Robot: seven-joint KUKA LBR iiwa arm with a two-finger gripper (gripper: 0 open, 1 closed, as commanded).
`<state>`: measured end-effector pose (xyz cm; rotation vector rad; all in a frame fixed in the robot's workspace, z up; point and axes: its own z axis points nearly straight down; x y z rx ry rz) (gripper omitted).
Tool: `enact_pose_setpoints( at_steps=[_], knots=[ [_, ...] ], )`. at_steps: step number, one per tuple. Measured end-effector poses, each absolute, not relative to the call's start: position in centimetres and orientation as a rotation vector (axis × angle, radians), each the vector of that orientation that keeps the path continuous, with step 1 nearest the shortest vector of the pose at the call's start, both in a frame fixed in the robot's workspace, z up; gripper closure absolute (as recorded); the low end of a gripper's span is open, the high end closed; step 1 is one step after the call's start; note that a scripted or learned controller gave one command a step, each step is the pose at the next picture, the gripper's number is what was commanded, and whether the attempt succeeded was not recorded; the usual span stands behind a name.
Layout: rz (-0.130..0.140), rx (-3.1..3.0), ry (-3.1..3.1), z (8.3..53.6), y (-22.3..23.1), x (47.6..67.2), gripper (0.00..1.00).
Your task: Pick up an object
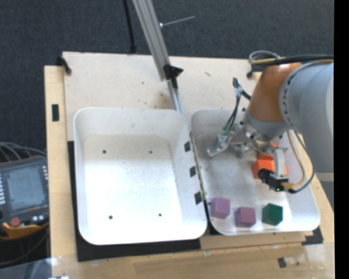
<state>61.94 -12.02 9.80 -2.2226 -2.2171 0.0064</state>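
In the right bin [302,217], three small blocks line the near edge: a purple cube [220,207], a second purple cube [245,216] and a green cube [272,214]. My gripper [219,146] hangs over the upper left part of this bin, close to the wall shared with the left bin. It is well above the cubes in the view and apart from them. Nothing shows in its grasp. An orange piece [264,167] sits just under the wrist; I cannot tell whether it is a loose object or part of the arm.
The left bin [84,156] is white with a few dark specks on its floor. A slanted metal pole [154,36] rises behind the bins. A teach pendant [20,188] lies off the bench's left side. The grey arm [305,109] covers the right bin's far right.
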Motion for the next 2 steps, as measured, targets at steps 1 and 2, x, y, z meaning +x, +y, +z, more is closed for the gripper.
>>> enact_pose_setpoints(
  at_steps=[1, 2],
  knots=[
    [-0.004, -2.234, -2.215, 11.3, -12.1, 62.2, 1.0],
    [-0.007, -2.234, -2.219, 17.8, -12.4, 62.3, 1.0]
  ],
)
